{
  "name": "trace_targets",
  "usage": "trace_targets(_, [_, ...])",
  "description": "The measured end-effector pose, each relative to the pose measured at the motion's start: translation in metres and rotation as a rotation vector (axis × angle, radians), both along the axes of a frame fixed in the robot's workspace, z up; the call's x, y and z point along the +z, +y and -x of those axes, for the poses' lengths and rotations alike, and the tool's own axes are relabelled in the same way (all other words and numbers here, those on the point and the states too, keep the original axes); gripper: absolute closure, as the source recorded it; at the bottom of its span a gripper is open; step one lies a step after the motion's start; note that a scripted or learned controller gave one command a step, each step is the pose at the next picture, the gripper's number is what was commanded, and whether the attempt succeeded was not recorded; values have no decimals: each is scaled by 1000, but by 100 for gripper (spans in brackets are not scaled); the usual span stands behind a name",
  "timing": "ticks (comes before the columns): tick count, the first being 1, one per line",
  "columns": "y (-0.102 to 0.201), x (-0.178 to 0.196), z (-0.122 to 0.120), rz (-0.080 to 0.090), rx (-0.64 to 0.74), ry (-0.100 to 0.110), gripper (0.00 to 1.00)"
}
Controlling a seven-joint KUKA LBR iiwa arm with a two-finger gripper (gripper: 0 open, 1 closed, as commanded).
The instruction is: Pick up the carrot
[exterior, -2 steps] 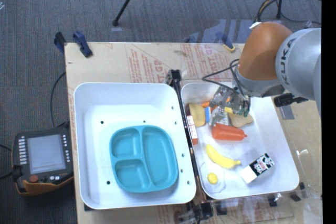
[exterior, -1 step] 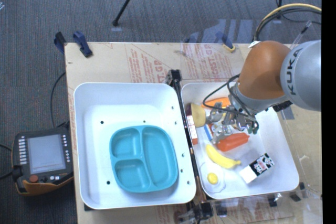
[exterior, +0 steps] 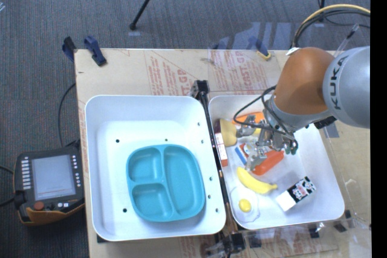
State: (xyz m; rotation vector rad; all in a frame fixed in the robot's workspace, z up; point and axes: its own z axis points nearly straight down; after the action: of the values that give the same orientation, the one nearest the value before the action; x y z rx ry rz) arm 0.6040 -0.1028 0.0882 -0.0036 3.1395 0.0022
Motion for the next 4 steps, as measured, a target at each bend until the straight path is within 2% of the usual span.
trace_targets(1, [16, 0, -42, -1, -265, -1, 0])
trace_targets(2, [18, 12, -43, -2, -262, -6, 100])
trace_targets(3, [88, 127, 9, -5, -364, -12, 100])
trace_targets(4, [154, 97, 95, -1, -317, 9, 100])
